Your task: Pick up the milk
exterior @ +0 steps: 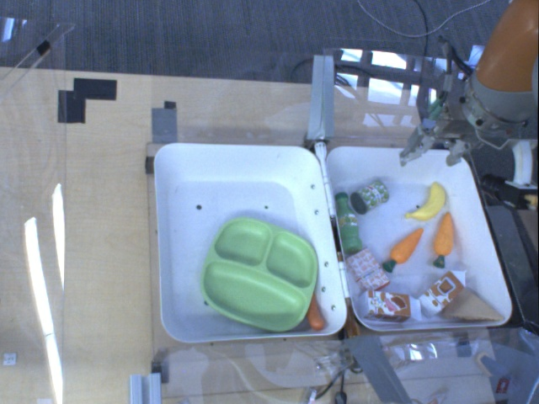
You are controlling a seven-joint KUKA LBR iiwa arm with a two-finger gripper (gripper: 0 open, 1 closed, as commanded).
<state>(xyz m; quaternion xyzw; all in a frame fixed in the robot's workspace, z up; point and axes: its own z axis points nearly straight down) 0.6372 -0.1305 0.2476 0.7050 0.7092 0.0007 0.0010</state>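
The end effector [434, 148] hangs over the far edge of the right bin [497, 251], its 2 fingers spread apart with nothing between them, well apart from anything it could grasp. The milk is hard to name for certain: 3 small cartons lie at the near end of that bin, and the likeliest is the brown-and-white milk carton [441, 292] near the front right corner, lying tilted with a tan wedge [472, 308] touching its right side. Just left of it sits a red-and-white carton [387, 305], and a pink checked carton [367, 267] rests against the divider wall. 2 toy carrots [407, 247] lie between these cartons and a banana [429, 202], with a green bottle [346, 222] and a small can [370, 196] further back. The left bin [177, 225] holds a green divided plate [260, 273]. The carton looks light and stiff, probably a hollow toy box with smooth printed faces that may slip, so a light squeeze should do. The best hold is probably across its 2 flat broad sides at mid-body, fingers turned to match its tilt; the crowding by the wedge and neighbouring carton leaves little room for a finger to slide down.
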